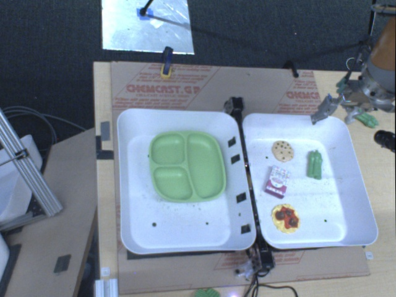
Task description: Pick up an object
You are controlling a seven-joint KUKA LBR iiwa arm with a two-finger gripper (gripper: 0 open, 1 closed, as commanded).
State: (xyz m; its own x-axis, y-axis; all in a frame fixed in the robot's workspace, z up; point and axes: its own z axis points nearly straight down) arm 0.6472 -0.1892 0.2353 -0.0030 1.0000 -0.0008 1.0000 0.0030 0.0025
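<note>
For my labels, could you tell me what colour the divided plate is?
Light green; the divided plate shows in the camera view.

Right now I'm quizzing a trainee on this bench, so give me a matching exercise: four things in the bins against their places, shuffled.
Things:
1. green divided plate
2. cookie
3. green pickle-like piece
4. small pizza

Places:
A. right bin, nearest the front edge
B. left bin, middle
C. right bin, toward the right wall
D. right bin, toward the far edge, above the pink-and-white packet

Pairs: 1-B, 2-D, 3-C, 4-A
</note>
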